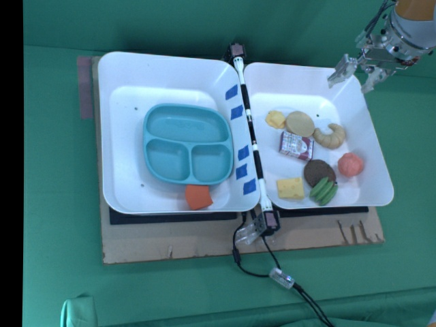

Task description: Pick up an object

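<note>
My gripper [355,74] hangs open above the far right corner of the right bin [371,125], with nothing between its fingers. Below it in that bin lie several toy foods: a croissant [330,136], a round beige bun [300,123], a small yellow piece [275,119], a red-and-white packet [296,145], a pink-red ball [351,164], a dark brown disc [319,172], a cheese wedge [291,188] and green pods [324,192]. An orange block [198,197] rests in the left bin [122,80].
A teal three-compartment plate [187,144] lies in the left bin, just behind the orange block. A divider with blue tape marks [243,131] separates the bins. Cables [272,264] trail off the bench's front edge. Green cloth surrounds the cardboard base.
</note>
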Action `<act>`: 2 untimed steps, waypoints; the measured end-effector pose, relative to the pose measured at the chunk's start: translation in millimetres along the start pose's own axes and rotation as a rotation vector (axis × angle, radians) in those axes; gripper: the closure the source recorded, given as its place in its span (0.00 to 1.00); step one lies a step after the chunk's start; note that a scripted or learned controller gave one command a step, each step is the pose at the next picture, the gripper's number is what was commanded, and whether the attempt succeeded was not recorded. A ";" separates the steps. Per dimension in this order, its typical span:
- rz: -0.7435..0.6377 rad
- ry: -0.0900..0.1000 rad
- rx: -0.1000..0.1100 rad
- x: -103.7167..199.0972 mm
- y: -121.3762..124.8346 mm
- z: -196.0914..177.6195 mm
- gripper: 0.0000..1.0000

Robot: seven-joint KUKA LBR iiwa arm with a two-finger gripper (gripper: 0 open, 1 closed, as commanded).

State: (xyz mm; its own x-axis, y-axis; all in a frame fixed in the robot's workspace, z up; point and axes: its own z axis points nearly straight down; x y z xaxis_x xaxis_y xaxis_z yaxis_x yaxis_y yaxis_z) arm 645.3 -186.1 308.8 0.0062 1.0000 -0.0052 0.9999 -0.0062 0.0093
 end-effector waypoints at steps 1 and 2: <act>-0.001 -0.004 -0.005 19.2 35.7 113.0 0.00; 0.000 -0.013 0.012 52.7 52.9 121.7 0.00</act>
State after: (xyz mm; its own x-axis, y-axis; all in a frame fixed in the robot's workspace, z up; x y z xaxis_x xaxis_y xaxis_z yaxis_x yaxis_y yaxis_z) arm 699.7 -134.3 187.3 0.0058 0.9998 -0.0180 1.0000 -0.0059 -0.0022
